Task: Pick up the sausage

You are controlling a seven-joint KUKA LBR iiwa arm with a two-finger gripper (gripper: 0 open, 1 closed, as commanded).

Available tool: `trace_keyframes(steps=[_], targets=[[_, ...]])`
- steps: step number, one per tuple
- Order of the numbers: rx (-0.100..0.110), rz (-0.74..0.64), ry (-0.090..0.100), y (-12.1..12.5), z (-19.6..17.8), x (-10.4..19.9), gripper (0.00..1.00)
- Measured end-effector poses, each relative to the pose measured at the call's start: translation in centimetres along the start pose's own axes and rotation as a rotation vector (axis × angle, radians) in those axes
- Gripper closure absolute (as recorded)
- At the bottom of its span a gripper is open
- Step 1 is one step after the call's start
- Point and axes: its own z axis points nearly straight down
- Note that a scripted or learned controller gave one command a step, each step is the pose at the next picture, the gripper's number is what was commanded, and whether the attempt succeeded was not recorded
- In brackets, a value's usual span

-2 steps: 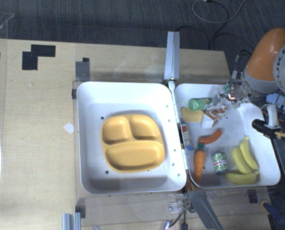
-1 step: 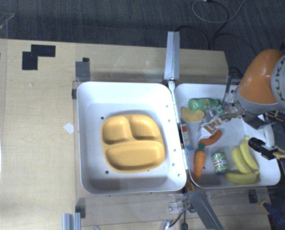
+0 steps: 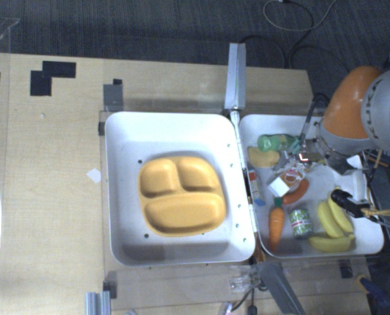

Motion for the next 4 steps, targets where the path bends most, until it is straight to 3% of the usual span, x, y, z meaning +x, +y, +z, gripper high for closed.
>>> trace_keyframes(steps=[1, 3, 4], targets=[[0.005, -0.362, 0.002, 2.4, 0.3, 1.6, 0.00], [0.002, -0.500, 0.000, -4.9, 0.0, 0.8, 0.00], [-0.003, -0.367, -0.001, -6.5, 0.0, 0.7, 0.00]])
